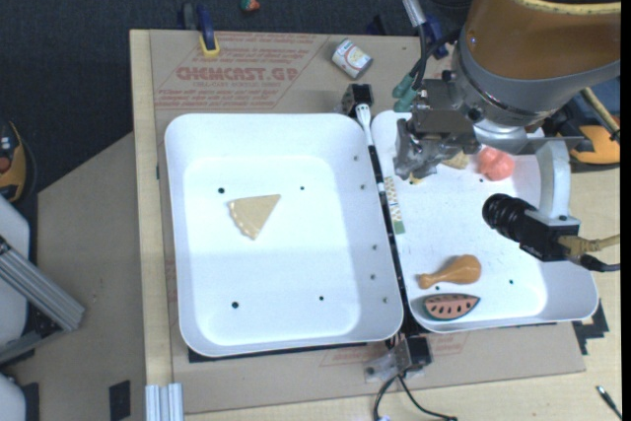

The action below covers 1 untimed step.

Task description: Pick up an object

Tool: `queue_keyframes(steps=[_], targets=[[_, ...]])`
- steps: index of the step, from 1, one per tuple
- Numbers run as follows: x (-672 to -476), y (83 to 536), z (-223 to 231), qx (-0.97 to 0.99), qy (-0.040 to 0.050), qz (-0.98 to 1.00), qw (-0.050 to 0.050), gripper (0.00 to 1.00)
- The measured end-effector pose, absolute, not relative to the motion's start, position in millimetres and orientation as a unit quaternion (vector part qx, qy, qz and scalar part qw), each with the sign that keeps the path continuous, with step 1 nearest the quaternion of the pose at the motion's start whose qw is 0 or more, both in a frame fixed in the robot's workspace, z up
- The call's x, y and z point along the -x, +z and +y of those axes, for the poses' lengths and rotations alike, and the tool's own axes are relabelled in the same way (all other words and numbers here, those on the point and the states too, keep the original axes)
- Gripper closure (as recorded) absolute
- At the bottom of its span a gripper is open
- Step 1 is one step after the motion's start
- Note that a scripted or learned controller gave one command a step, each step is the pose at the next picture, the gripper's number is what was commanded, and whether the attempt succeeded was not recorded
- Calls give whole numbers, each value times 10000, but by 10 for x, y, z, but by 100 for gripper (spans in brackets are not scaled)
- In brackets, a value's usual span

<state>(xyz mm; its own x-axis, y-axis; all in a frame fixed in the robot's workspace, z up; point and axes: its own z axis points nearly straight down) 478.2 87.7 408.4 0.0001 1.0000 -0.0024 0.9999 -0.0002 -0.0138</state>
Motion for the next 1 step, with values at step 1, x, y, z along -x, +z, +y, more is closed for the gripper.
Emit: queue_keyframes(steps=[1], targets=[[-4833,5321,1187,7055,-72,-7086,-39,100]])
